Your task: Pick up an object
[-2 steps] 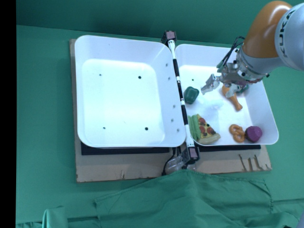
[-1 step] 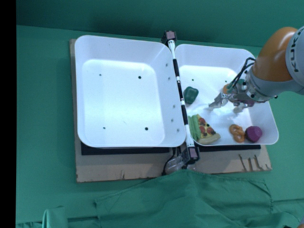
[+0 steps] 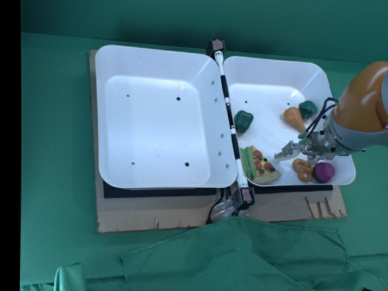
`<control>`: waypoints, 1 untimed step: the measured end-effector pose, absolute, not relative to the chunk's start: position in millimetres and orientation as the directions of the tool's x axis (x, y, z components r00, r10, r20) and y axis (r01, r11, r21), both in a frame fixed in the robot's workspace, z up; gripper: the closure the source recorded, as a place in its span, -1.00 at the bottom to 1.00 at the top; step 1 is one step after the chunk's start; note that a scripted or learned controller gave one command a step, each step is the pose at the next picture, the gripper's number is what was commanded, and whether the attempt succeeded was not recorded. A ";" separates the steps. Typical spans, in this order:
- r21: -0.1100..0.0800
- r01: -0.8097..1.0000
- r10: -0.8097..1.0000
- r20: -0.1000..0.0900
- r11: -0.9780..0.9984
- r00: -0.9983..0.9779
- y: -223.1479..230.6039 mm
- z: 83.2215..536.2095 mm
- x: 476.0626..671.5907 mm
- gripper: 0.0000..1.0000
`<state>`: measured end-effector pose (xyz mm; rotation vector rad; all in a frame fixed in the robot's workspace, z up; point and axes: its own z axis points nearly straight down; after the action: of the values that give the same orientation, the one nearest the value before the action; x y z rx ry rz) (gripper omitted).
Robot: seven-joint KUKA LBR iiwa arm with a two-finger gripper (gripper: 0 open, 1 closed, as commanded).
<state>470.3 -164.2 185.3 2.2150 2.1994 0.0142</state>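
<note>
The right bin holds several toy foods. A green pepper lies near its left wall. An orange gourd-shaped piece and a dark green piece sit toward the right. A pizza slice with green pods beside it rests at the front left. An orange pretzel and a purple piece lie at the front right corner. My gripper hangs low over the bin's front, just above and left of the pretzel and right of the pizza slice. I see nothing in its grasp.
The left bin shows a bare white floor with a few small dark holes. A black-and-white divider bar runs between the bins. Both bins rest on a cardboard sheet over green cloth, with a loose fold at the front.
</note>
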 end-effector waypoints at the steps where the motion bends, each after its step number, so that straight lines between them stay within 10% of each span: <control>1: 0.014 1.000 1.000 -0.006 -0.002 0.002 -186.1 184.3 535.0 -1.00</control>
<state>535.0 -186.1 184.3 2.2140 2.2090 0.0094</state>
